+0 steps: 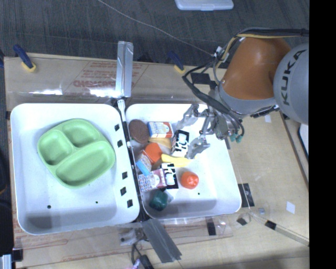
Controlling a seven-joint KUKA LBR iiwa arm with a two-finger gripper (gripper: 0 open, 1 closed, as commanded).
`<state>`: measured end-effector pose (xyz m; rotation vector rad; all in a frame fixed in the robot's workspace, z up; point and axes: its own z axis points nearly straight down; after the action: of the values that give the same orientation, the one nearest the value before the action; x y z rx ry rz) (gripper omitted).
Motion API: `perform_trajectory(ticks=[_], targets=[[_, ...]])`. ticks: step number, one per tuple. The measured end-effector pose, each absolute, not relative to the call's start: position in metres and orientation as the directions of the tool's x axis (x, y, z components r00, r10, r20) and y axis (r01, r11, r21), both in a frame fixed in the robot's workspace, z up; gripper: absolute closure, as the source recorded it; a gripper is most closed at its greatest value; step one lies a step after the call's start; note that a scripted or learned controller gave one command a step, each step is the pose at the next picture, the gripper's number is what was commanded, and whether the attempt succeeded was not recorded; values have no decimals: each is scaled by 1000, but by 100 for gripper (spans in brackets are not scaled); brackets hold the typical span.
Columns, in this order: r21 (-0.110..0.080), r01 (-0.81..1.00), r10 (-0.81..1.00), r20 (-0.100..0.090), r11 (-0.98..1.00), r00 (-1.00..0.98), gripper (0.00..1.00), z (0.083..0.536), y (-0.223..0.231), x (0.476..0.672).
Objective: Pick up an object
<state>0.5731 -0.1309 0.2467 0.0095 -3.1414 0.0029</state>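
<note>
A green three-compartment plate (pixel 76 152) lies in the left white bin (pixel 31 210). Two blue clamps (pixel 24 57) grip the bench's far edge. A pale flat object (pixel 203 4) lies beyond the bench.

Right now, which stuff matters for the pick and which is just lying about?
Belongs to the job:
claw, open over the right bin
items in that bin: brown disc, small carton, orange block, banana, tomato, dark green lump

Just lying about:
green divided plate in the left bin
blue clamps

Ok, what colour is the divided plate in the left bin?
Light green; the divided plate shows plainly in the camera view.
</note>
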Motion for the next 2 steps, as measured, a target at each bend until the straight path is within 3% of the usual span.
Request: perform_trajectory(ticks=[1,2], targets=[[2,-117,-117,7,993,-993,0,157,-167,590],[-7,-105,-105,-11,994,-994,0,103,-155,629]])
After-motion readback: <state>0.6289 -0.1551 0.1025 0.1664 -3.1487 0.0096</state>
